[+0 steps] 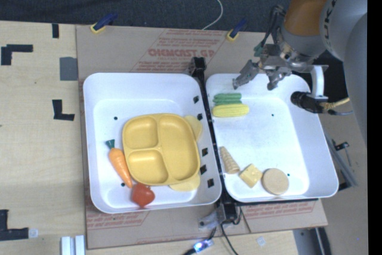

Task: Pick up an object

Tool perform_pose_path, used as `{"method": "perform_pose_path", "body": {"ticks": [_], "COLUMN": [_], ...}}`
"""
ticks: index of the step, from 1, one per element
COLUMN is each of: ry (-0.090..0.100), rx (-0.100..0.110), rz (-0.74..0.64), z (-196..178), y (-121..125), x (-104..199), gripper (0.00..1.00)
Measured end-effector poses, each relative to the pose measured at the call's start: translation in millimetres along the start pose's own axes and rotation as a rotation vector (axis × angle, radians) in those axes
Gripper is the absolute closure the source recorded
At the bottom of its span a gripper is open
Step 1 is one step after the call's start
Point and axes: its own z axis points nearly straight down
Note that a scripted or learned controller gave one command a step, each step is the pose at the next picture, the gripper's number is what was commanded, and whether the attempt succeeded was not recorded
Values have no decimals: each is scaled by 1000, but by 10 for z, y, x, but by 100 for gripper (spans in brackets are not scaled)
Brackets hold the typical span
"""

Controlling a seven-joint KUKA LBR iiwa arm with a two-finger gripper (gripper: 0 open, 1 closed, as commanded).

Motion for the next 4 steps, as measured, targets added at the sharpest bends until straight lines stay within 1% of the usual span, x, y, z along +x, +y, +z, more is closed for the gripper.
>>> {"method": "perform_pose_path", "body": {"ticks": [1,2,3,4], "ry": [-2,-2,-2,-3], "rx": [-14,-9,-8,-12], "rz": [-3,-2,-3,-3], "z": [-87,368,1012,1342], "y": [26,66,36,34], "x": [1,-30,15,25], "gripper": [0,0,0,0]}}
